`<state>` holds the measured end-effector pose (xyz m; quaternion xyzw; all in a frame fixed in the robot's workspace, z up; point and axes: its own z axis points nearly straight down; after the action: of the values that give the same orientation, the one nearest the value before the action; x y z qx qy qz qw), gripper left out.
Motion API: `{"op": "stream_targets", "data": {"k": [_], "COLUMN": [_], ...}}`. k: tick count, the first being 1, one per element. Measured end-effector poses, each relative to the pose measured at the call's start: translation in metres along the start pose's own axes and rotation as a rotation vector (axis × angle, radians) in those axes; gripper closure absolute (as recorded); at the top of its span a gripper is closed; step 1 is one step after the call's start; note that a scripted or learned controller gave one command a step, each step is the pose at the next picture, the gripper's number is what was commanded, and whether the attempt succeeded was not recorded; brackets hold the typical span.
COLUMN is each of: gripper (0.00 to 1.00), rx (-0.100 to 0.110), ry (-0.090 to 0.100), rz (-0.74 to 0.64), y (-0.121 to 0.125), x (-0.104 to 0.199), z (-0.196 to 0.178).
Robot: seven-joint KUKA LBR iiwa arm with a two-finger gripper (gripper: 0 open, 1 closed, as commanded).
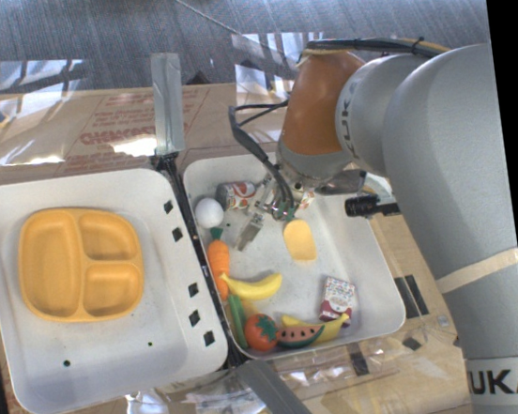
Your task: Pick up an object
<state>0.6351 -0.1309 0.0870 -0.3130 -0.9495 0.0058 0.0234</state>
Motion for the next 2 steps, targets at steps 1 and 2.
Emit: {"op": "stream_targets", "data": {"k": [1, 2], "gripper": [1.00, 1.00], "rx": [-0.013, -0.037], "ry": [-0.031, -0.052], "rz": [-0.008, 0.090], "y": [0.004, 0.051], "x": [-0.005, 0.041], "z": [-0.014, -0.128]}}
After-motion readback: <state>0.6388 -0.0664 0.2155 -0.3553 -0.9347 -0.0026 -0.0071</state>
